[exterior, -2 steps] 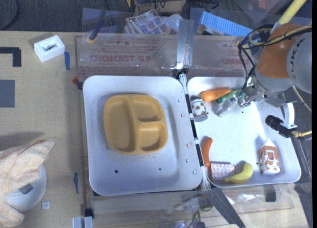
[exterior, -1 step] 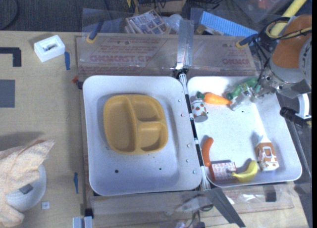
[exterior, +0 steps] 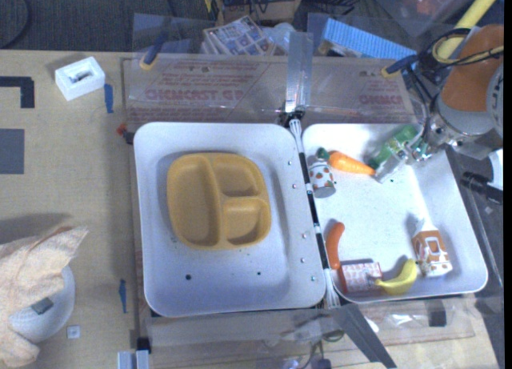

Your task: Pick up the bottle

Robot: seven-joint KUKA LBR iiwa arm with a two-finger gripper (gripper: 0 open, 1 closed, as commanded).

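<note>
So the green bottle [exterior: 392, 151] is lying tilted in the right bin [exterior: 448, 279], up near its back edge and just right of the carrot [exterior: 350, 163]. The claw [exterior: 422, 148] sits right at the bottle's upper end, touching it or close to. Can't tell if it's pinched or spread, honestly. The yellow divided tray [exterior: 218, 199] sits in the left bin [exterior: 152, 279], well left of the carrot.

Left bin [exterior: 152, 199]: one yellow divided tray [exterior: 218, 199]. Right bin [exterior: 464, 255]: carrot [exterior: 350, 164], small can [exterior: 322, 178], orange sausage [exterior: 334, 242], banana [exterior: 398, 278], red packet [exterior: 360, 273], small carton [exterior: 431, 251].
</note>
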